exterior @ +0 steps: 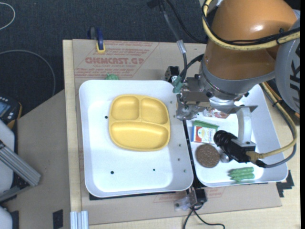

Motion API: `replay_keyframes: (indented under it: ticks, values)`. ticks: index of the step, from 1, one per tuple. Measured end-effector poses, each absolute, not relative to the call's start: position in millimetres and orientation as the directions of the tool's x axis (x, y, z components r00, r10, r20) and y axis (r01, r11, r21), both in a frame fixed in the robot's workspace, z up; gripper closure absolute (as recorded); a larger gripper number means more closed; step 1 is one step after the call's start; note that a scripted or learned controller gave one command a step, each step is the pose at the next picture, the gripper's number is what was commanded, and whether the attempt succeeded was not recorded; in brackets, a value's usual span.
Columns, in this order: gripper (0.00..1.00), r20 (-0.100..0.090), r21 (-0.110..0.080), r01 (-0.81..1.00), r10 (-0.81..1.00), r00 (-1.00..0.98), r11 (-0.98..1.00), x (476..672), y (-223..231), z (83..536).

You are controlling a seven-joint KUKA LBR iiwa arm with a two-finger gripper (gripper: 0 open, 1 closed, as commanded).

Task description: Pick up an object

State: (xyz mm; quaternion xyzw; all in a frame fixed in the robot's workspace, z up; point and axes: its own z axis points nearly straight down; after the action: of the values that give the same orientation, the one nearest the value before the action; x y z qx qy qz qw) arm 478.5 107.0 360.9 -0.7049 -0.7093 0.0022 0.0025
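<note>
A yellow divided plate (139, 122) lies in the left bin (95, 166). The gripper (202, 109) hangs over the right bin's (271, 173) far-left corner. Its grip can't be made out.

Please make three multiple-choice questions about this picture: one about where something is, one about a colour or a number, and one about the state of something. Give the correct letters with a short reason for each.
1. In which bin does the yellow tray lie?
A. the left bin
B. the right bin
C. across both bins

2. What colour is the round flat disc in the right bin?
A. blue
B. brown
C. white

3. How do the compartments of the yellow tray look?
A. full of green pieces
B. covered by a lid
C. bare, nothing in them

Answers:
1. A, the tray rests wholly inside the left bin, away from the dividing edge.
2. B, the disc is brown, beside a green and white packet and above a green piece.
3. C, all three compartments show plain yellow surface.
</note>
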Motion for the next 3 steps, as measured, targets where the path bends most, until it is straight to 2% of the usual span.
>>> replay_keyframes:
  ticks: [2,3]
  values:
    - [1.0,0.0,0.002,1.0,1.0,-0.002,0.002,480.1,104.3,383.7]
    - [1.0,-0.002,-0.011,1.0,1.0,0.005,-0.005,478.2,78.1,297.9]
